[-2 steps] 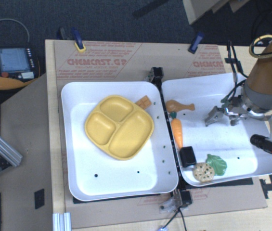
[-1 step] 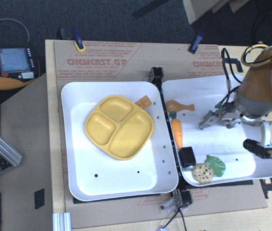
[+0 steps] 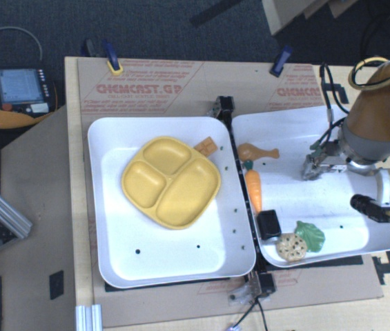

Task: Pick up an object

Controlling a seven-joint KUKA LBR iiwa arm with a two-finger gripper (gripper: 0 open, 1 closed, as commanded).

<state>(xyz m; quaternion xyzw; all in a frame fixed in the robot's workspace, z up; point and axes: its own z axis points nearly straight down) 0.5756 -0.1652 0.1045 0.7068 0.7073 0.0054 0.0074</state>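
My gripper [image 3: 315,166] hangs low over the upper right part of the right bin [image 3: 319,202], with nothing visibly held. Left of it in that bin lie a brown toy drumstick [image 3: 255,152] and, below that, an orange carrot [image 3: 252,190] along the bin's left wall. A black block [image 3: 269,224] sits under the carrot. At the front edge, a round cookie [image 3: 291,247] touches a green leafy piece [image 3: 310,234]. All of these lie apart from the gripper.
The left bin [image 3: 167,267] holds a yellow divided plate [image 3: 172,182] with a small brown piece [image 3: 206,146] at its upper right corner. The arm's orange band [image 3: 374,112] stands over the right bin's far right side.
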